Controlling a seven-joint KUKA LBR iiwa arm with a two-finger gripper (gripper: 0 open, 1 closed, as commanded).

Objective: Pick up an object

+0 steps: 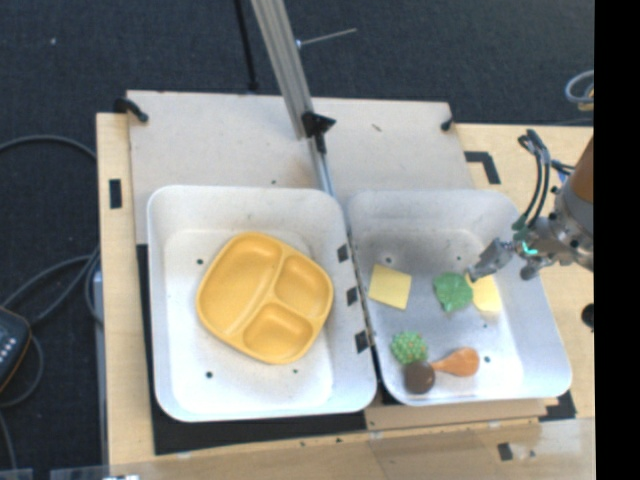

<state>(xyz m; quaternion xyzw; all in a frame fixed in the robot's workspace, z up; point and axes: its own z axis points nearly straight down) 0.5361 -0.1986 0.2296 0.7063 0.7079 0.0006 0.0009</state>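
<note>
camera view: the gripper (pixel 497 258) hung over the right bin (pixel 535 358), near its right edge, above a yellow block (pixel 486 295) beside a green piece (pixel 452 293).
claw: could not tell.
step: approach, i'd judge.
next: lower squarely, then clamp.

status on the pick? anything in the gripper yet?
Done: the arm has reached over the right bin; the gripper sits low by the small yellow piece and the green piece. In hand: nothing visible between the fingers. Left: close on an item and lift it. The yellow square, green broccoli-like piece and drumstick lie in that bin; the yellow tray sits in the left bin.
</note>
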